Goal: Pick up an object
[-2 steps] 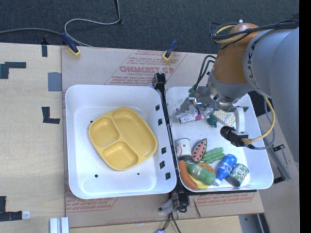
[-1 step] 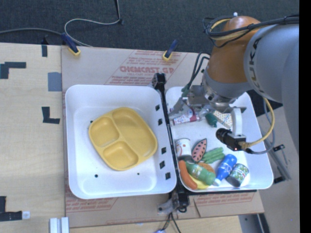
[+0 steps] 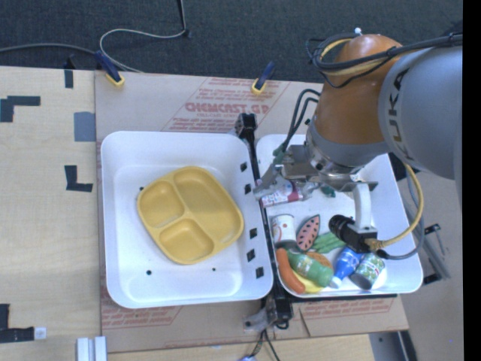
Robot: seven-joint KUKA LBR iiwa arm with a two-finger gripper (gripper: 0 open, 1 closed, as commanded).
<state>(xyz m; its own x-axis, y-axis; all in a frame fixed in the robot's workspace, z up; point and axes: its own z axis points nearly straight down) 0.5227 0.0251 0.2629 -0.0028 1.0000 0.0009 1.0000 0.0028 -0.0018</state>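
The gripper [image 3: 289, 190] hangs low over the near-left part of the right bin [image 3: 398, 194]; whether it is clenched or released cannot be told. Just below it sit a small white cup [image 3: 282, 226], a carrot [image 3: 288, 271], a green bottle [image 3: 314, 268] and a blue bottle [image 3: 346, 264]. A yellow divided tray [image 3: 189, 213] lies in the left bin [image 3: 120, 224].

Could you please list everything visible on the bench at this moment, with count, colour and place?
Bins: two, white, side by side on the bench.
Divided plate: one, yellow, left bin.
Small toys and containers: a mixed pile, green, orange, blue, pink, right bin's near end.
Clamps: two, yellow and blue, far edge of the cardboard.
Cable: one, pale, on the dark floor beyond.
Arm: one, grey with orange band, over the right bin.
Pincer: one, over the right bin's left side.
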